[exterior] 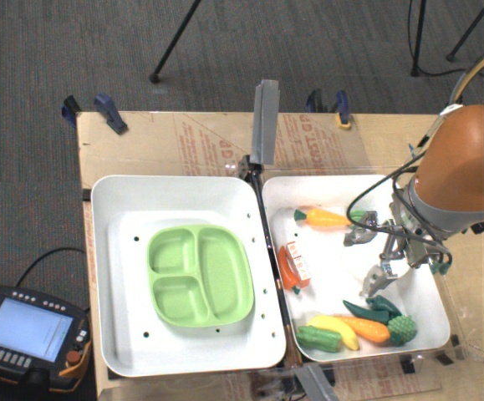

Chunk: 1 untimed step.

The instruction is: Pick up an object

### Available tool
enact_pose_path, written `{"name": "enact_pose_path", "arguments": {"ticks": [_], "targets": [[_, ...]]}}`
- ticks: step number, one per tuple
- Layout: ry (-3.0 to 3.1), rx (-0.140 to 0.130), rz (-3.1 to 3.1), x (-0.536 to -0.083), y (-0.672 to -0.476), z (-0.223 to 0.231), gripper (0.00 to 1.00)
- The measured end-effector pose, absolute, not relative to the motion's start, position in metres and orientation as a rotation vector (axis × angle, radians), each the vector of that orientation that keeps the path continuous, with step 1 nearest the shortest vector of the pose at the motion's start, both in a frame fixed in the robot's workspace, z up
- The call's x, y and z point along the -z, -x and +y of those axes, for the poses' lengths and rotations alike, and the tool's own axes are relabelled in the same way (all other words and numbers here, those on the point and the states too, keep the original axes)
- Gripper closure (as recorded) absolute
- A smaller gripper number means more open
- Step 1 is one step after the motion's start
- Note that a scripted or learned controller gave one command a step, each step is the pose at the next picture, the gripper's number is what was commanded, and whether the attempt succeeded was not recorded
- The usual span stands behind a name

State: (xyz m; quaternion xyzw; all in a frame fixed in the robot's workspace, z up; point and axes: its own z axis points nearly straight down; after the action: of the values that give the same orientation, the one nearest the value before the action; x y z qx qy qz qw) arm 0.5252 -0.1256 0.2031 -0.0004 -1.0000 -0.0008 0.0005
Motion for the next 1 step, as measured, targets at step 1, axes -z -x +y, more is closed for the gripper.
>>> {"name": "enact_pose_path", "arguments": {"ticks": [1], "targets": [[0.296,0.003,-3.12,-0.0841,-0.48,-0.1017,0.0]]}}
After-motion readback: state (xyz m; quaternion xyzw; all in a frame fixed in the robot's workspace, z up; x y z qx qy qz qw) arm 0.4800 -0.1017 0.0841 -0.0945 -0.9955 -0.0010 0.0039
